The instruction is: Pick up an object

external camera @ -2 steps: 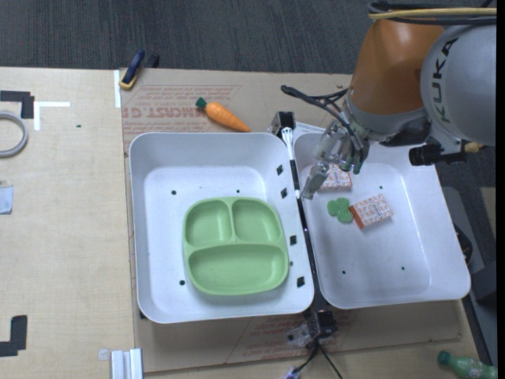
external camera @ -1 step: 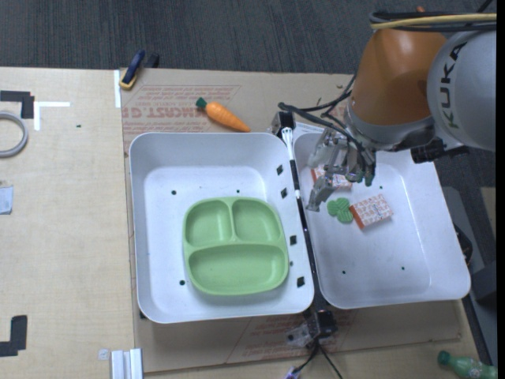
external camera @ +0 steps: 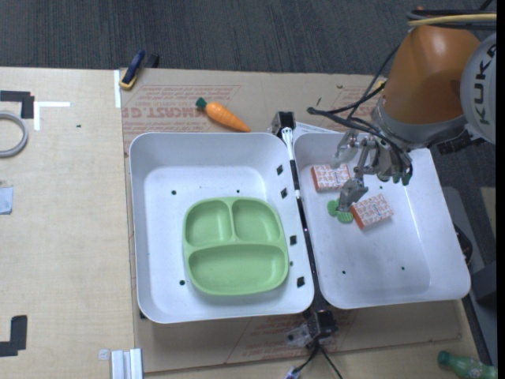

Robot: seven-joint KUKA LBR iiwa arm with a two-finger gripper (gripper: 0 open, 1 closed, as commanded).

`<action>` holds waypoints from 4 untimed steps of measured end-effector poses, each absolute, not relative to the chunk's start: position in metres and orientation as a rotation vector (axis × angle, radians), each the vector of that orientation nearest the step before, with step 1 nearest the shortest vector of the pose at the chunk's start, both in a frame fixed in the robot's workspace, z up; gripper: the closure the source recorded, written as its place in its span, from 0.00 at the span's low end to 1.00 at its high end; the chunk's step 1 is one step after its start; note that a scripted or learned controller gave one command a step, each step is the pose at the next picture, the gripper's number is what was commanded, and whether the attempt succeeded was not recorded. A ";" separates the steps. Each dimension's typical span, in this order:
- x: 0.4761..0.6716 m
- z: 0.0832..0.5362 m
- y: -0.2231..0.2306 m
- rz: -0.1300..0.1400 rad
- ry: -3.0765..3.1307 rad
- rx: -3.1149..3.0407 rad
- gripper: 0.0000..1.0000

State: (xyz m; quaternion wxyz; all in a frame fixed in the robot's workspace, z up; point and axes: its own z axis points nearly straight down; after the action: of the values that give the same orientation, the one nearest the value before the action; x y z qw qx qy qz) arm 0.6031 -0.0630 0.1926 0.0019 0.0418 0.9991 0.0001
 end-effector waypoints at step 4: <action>0.579 0.093 -0.122 0.000 3.138 0.073 0.00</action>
State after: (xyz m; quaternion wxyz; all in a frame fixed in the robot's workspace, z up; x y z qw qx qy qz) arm 0.5789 -0.1219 0.0928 0.0013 0.0234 0.9997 0.0001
